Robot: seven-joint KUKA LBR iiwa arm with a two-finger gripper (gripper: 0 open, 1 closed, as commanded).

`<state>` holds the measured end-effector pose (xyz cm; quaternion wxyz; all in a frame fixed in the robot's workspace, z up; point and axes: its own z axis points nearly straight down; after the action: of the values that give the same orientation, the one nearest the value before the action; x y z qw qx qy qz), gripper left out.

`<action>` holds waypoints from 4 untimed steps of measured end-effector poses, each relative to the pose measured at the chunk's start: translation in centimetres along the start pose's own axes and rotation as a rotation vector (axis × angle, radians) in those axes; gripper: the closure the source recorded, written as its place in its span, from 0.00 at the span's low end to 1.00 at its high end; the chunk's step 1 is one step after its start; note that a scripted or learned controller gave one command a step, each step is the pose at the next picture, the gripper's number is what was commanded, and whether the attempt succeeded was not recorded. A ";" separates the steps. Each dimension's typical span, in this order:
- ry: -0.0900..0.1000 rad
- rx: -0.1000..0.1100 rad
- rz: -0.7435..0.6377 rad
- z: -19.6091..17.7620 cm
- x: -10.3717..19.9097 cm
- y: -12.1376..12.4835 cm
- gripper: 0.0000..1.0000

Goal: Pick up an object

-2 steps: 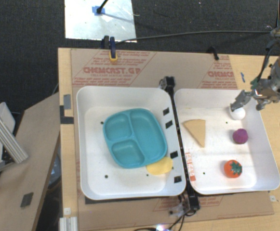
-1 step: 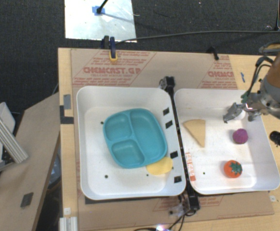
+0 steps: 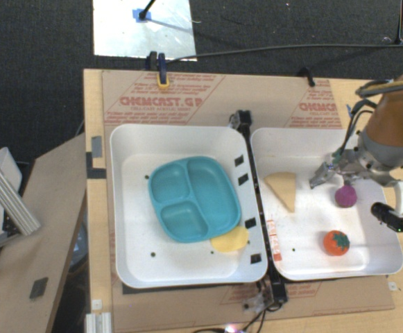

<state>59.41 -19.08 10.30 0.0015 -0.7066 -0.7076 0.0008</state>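
Approach step in hand, by the look of it: nothing lifted, all three pieces in the right bin (image 3: 388, 259) lying flat on its floor

Reaching in from the right, orange band above the wrist, gripper (image 3: 341, 174) low over the far right part of that bin. One grey finger (image 3: 321, 177) jutting left, clear of everything beneath it; the other side lost in wrist hardware, so opening width: cannot tell. Nothing visible between the fingers, no grasp to claim

Purple ball (image 3: 346, 195) just beside the gripper, on its near side, touching or a hair apart — too close to call. Cream wedge (image 3: 282, 188) to the left, near the bin's left wall, apart from the finger. Orange fruit with a green top (image 3: 336, 242) nearer the front, well apart from the gripper

Most likely target: the purple ball. Next move calls for a small shift toward the near side to centre over it, then a descent and a close; round shape, apt to roll away if nudged off-centre

Left bin (image 3: 128, 207): teal divided plate (image 3: 193, 198) with a yellow disc (image 3: 230, 239) tucked under its near right edge, untouched
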 end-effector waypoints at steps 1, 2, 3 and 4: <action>-0.001 -0.003 0.000 1.9 0.0 0.1 0.00; -0.002 -0.009 -0.001 0.7 0.0 0.2 1.00; -0.003 -0.010 0.002 -4.7 0.0 -0.6 1.00; -0.003 -0.010 -0.003 -9.2 0.5 -0.5 1.00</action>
<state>58.97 -18.63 19.46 -0.0030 -0.7055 -0.7087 -0.0017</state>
